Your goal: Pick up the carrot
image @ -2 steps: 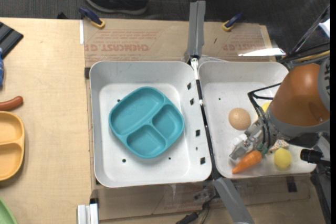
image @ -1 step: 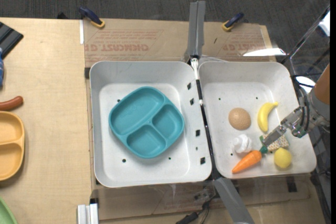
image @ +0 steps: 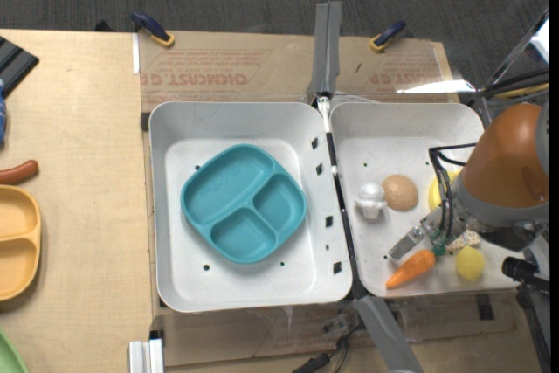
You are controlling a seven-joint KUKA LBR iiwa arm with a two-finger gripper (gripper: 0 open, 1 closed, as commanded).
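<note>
While the carrot (image: 410,268) lies near the front wall of the right bin (image: 384,122), the gripper (image: 417,242) hovers just above its leafy end; I cannot tell its state. Beyond the carrot sit a tan egg-shaped object (image: 401,192) and a white item (image: 372,199), with a yellow ball (image: 470,262) to its right.

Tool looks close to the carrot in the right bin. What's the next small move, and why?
Probably ease the tool down and slightly toward the front edge of the right bin, centring it on the carrot. The tool sits just above the carrot's upper side, not around it, and the yellow ball lies close to its right.
</note>
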